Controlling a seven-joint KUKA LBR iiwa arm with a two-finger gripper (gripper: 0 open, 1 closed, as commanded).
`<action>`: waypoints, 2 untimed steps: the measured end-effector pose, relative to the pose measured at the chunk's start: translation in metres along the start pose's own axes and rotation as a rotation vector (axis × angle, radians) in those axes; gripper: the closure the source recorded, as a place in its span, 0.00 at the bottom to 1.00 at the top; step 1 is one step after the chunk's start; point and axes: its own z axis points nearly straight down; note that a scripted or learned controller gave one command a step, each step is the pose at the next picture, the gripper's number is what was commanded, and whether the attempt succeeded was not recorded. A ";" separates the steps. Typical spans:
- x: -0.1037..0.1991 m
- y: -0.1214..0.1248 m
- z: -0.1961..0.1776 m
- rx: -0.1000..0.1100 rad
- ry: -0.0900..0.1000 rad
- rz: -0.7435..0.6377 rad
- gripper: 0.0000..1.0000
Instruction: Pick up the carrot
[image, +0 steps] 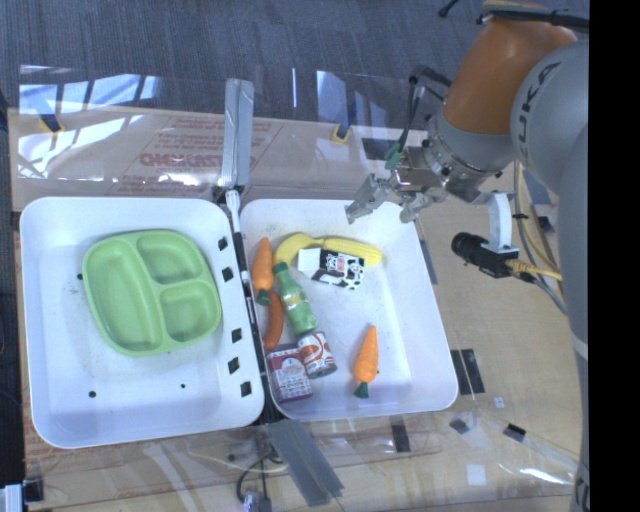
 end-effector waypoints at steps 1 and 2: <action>-0.003 -0.049 0.029 -0.001 0.000 -0.459 0.00; -0.032 -0.114 0.158 -0.002 0.000 -0.756 0.00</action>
